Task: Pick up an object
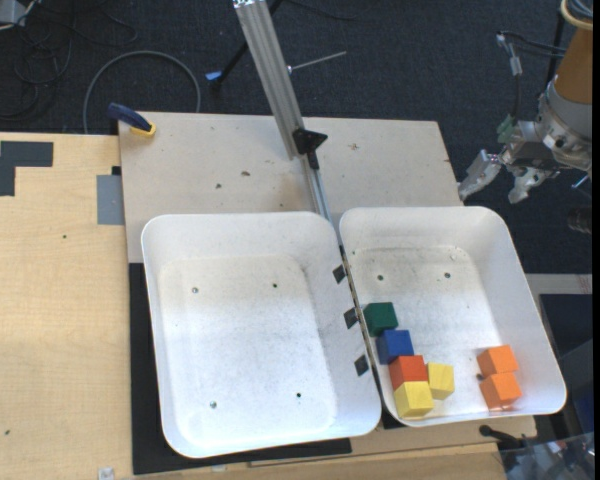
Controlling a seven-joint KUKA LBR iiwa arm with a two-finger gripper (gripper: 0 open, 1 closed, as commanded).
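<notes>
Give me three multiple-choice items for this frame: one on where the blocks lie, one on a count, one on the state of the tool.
1. Where do the small coloured blocks lie?
A. In the left shallow white bin
B. In the right shallow white bin
C. On the wooden bench behind the bins

2. How many orange blocks are there?
A. One
B. Two
C. Four

3. Where is the tool?
A. Above the bench edge, past the right bin's far right corner
B. Pressed on the green block
C. Inside the left bin

Answers:
1 B: the green block, blue block, red block and yellow blocks sit in the near part of the right shallow white bin.
2 B: two orange blocks lie side by side near that bin's right wall.
3 A: the tool is outside the bin, touching no block.
</notes>
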